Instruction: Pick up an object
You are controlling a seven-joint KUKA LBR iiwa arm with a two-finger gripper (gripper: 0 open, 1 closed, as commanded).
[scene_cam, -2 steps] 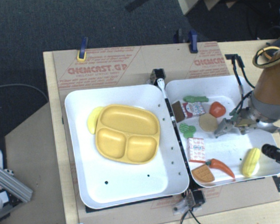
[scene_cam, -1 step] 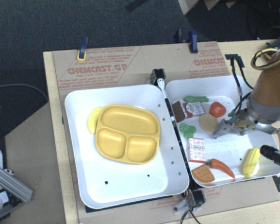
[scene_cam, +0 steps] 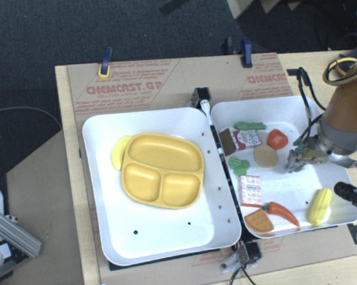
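Low inside the right bin (scene_cam: 287, 107), near the middle of its right edge: the tool (scene_cam: 296, 158), hanging from the grey arm (scene_cam: 345, 127) with the orange band. Too small and blurred to tell whether spread or pressed together; nothing seen between its tips.

Just to its left, close but apparently not touching: a tan round disc (scene_cam: 266, 156). Beyond that disc, toward the bin's far edge: a red tomato (scene_cam: 277, 139). Probably the aim of this step, one of those two, the disc being nearer.

To do it well: centre over one piece alone, straddle it, drop straight down to the bin floor before closing, lift slowly.

Easier alternatives if that fails: the yellow corn (scene_cam: 319, 206) by the near right corner, well apart from its neighbours; the carrot (scene_cam: 280, 210) along the near edge.

In the left bin (scene_cam: 101, 176), a yellow divided plate (scene_cam: 162, 170), too broad for a pinch
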